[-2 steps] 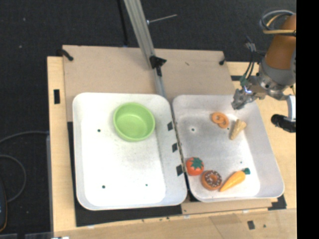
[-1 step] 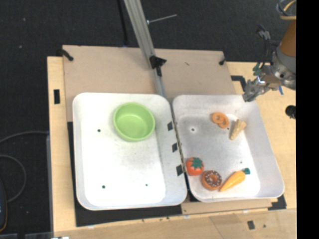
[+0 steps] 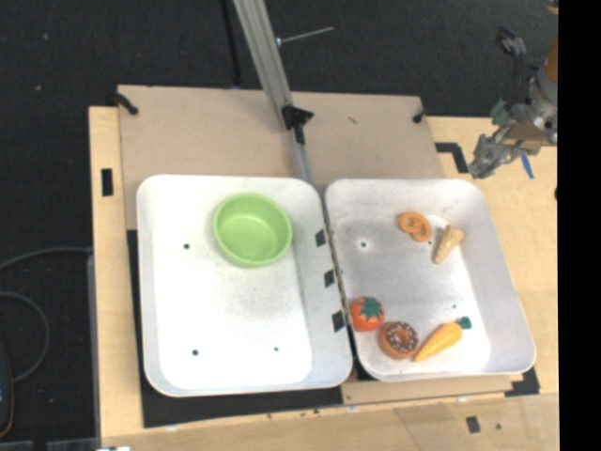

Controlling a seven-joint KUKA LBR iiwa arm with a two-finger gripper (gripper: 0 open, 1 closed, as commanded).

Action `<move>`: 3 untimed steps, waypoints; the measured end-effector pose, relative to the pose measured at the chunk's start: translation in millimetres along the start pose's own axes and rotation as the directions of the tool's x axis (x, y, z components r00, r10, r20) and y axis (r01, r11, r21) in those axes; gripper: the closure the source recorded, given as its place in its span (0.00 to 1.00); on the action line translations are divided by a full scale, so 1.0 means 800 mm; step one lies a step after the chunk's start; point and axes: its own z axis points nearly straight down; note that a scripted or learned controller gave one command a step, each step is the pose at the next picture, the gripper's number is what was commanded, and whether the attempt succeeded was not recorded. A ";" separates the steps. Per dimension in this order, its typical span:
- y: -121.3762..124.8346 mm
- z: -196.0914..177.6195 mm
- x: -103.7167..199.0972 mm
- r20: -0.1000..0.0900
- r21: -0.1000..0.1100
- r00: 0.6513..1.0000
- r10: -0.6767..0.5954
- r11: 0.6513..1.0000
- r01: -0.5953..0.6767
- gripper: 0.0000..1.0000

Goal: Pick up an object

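The gripper (image 3: 490,158) hangs just outside the right bin's (image 3: 498,252) far corner; I cannot tell its state; the pale stick (image 3: 447,243), maybe food, is nearest.

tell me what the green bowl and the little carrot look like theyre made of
Green bowl: probably plastic, going by its uniform lime colour, smooth matt surface and thick moulded rim. Carrot: looks like toy food in plastic or rubber, a flat even orange with a solid green stub for leaves. It is too small to tell hard from soft.
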 end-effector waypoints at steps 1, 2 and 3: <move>-0.029 -0.005 0.058 -0.002 0.005 1.000 -0.001 1.000 0.001 1.00; -0.052 -0.011 0.119 -0.003 0.005 1.000 -0.004 1.000 0.004 1.00; -0.072 0.010 0.181 -0.002 0.005 1.000 0.001 1.000 -0.001 1.00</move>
